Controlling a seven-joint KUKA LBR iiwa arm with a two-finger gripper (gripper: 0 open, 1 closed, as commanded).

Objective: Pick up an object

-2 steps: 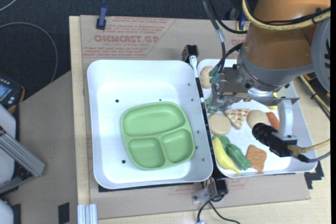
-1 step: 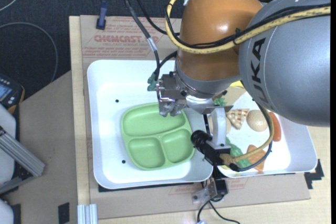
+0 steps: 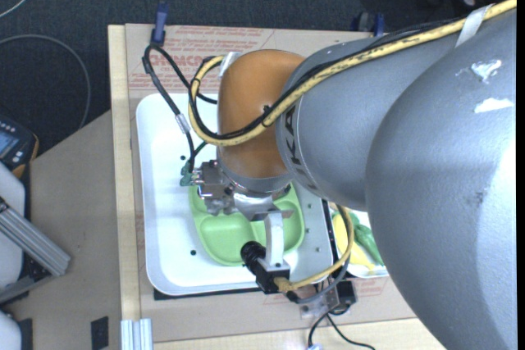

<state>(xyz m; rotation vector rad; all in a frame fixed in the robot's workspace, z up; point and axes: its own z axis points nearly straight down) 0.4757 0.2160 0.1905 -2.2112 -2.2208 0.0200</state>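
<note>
Camera view shows the big grey arm [image 3: 410, 127] reaching in from the right, with its orange band [image 3: 254, 115] over the left white bin [image 3: 156, 176]. The bin sits on the table [image 3: 82, 201]. A light green thing [image 3: 220, 235] lies in the bin, right under the wrist and partly hidden by it. The gripper [image 3: 215, 191] hangs just above the green thing. Whether the fingers are open or closed, I cannot tell. A yellow cable [image 3: 197, 98] loops beside the band.
</note>
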